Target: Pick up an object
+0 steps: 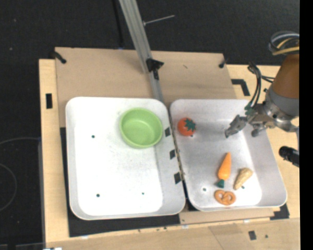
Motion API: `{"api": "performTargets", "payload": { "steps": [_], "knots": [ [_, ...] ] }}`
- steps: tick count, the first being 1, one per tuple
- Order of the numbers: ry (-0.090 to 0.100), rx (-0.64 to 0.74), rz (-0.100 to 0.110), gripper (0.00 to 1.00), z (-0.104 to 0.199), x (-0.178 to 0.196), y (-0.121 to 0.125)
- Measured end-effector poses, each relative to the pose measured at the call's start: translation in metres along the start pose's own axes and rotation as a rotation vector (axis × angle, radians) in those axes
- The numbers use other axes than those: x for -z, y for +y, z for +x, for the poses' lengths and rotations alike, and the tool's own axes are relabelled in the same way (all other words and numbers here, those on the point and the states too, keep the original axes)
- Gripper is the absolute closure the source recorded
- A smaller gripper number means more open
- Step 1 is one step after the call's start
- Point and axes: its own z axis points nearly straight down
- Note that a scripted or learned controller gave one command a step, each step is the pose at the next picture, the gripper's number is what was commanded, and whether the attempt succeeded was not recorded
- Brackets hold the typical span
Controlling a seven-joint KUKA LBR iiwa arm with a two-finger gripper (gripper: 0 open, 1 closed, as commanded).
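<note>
- Two shallow white bins are seen side by side on the desk (120, 72): a left bin (88, 186) and a right bin (208, 113).
- A green bowl (141, 128) is found upright in the upper part of the left bin, near its right wall.
- Four small items are held in the right bin: a tomato (185, 127) near the upper left corner, a carrot (225, 166) lying lower down (orange tip pointing up, green end down), a pale beige piece (242, 178) just beside the carrot on its right, and a pretzel (225, 197) near the bottom wall.
- The end effector (245, 126) is positioned over the upper right part of the right bin, its two fingers spread apart, with nothing between them.
- The carrot and the beige piece are located below the end effector, apart from it; the tomato lies well to its left.
</note>
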Motion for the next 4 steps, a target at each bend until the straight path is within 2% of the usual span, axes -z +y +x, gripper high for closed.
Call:
{"api": "performTargets", "payload": {
  "steps": [2,3,4],
  "knots": [
    [0.0,-0.001,0.0,0.0,0.005,-0.091,0.002],
    [-0.001,-0.004,-0.008,1.0,0.004,-0.077,0.004],
    [0.001,-0.002,-0.009,1.0,0.003,-0.026,-0.005]
  ]
}}
